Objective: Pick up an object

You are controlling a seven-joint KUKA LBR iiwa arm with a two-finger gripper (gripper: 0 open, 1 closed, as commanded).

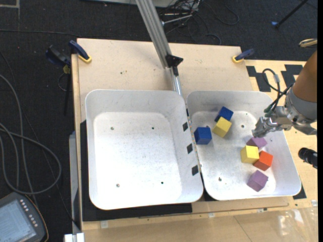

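Right bin, nearest first: purple cube, orange cube, yellow cube, second purple cube. The gripper sits just above that last cube; its opening cannot be told. Farther: blue cube, yellow cube, blue cube.

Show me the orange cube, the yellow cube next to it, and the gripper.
Orange cube (263, 160): camera view, on its top face.
Yellow cube (249, 153): camera view, middle of its top face.
Gripper (259, 130): camera view, at its tip above the purple cube (258, 142).
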